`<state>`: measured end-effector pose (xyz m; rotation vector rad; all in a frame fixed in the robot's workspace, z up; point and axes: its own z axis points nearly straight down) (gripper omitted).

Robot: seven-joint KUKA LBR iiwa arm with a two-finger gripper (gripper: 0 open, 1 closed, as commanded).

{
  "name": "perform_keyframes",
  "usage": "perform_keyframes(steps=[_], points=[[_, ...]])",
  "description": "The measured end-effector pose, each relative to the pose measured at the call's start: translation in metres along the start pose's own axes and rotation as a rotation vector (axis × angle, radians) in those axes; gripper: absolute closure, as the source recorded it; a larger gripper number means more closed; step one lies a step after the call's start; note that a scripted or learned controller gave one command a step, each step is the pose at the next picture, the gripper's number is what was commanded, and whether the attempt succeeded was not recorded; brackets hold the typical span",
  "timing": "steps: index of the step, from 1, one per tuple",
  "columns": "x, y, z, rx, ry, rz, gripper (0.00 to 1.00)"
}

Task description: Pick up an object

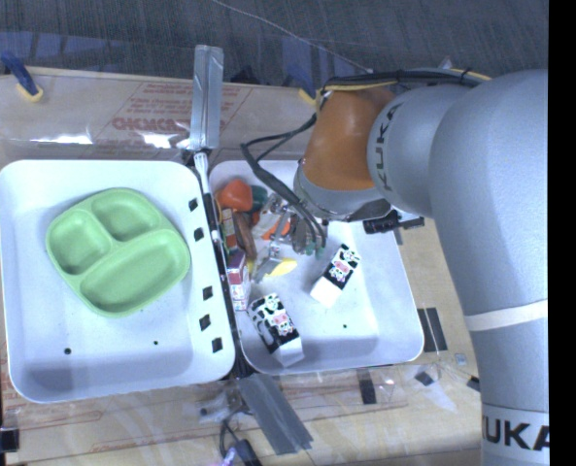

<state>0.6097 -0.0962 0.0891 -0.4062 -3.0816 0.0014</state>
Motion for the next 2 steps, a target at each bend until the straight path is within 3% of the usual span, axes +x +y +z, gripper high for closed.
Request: perform_keyframes(steps=[1,2], points=[[0.061,-0.029,0.002,-0.003,-0.029,-0.125,0.0],[-0.021,-0.004,-0.001,-0.003,-0.031,-0.158,0.0]])
